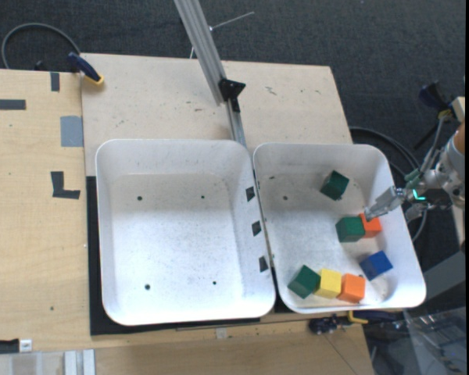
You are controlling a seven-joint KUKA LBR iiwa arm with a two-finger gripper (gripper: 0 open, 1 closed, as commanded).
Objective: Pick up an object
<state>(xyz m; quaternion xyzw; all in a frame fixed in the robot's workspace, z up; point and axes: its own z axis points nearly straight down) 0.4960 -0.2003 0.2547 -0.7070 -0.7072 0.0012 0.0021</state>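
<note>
Gripper (377, 207) over right-hand white plastic bin (297, 156), above small orange cube (371, 225); cannot tell its state, tip too small and blurred. Arm mostly cut off at right edge. Orange cube touches green block (349, 229). Count in right bin: three green blocks, two orange, one yellow (330, 282), one blue (376, 264). Left-hand white bin (109, 162) alongside.

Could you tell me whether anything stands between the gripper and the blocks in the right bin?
Nothing visible does. The gripper is already at the orange block beside a green block in the right bin.
</note>
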